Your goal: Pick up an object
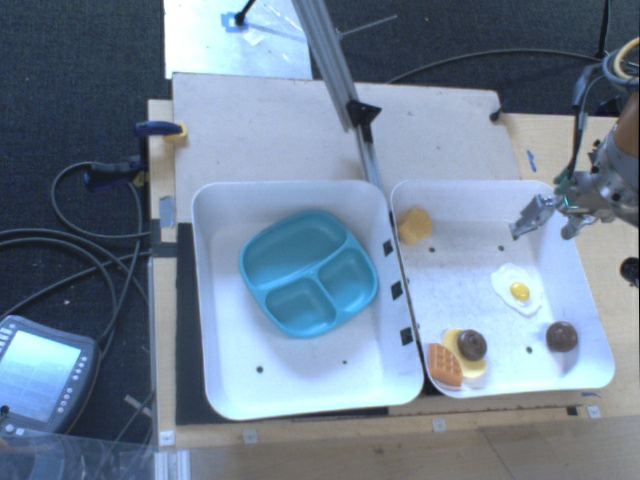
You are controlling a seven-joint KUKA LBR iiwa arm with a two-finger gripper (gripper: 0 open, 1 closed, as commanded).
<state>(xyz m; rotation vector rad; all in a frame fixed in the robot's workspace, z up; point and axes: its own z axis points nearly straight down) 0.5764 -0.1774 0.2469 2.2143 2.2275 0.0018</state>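
1. Nearest the camera, along the front wall of the right bin (590,268), sit 3 toy foods: a waffle (444,365) in the front-left corner, a yellow piece topped with a brown disc (470,348) touching the waffle's right side, and a brown doughnut-like piece (561,337) well apart near the right wall.
2. A fried egg (518,291) lies flat mid-bin, right of centre. Its outline is slightly longer along a diagonal from upper left to lower right; the yolk sits near the lower right part.
3. A yellow lump (415,225) rests in the far-left corner of the right bin, close to the dividing wall. It is roundish, with no clear long axis.
4. The left bin (215,298) holds a teal plate (309,272) with 3 compartments, lying flat and turned diagonally.
5. The gripper (546,215) hangs over the far-right part of the right bin, above and beyond the egg. Its 2 fingers stand apart with nothing between them; no object obstructs it.
6. Farthest back, a grey pole (325,43) slants over the bench (270,128).
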